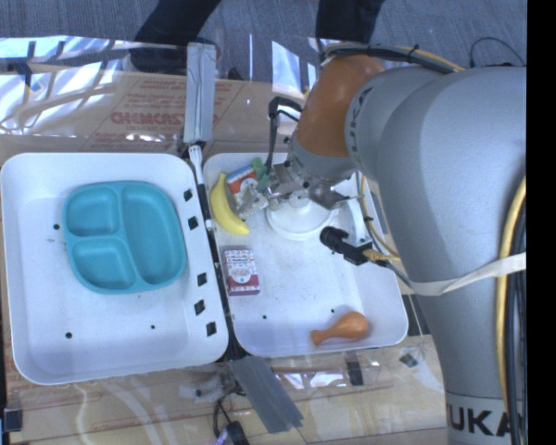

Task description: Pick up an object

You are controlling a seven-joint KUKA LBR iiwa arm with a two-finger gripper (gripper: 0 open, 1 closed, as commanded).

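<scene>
Camera view: we see gripper [259, 193] low in right bin [296, 276], beside banana [225, 207] at far-left corner. Jaws' state we cannot tell. We judge banana light, soft, bruisable, curved; grasp across middle, gently.

A curved yellow banana [226, 208] lies lengthwise at the right bin's left wall (upper part), near a small red-and-white packet [241, 271].

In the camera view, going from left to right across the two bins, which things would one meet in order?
Blue divided plate → banana → small red-and-white packet → orange toy drumstick.
</scene>
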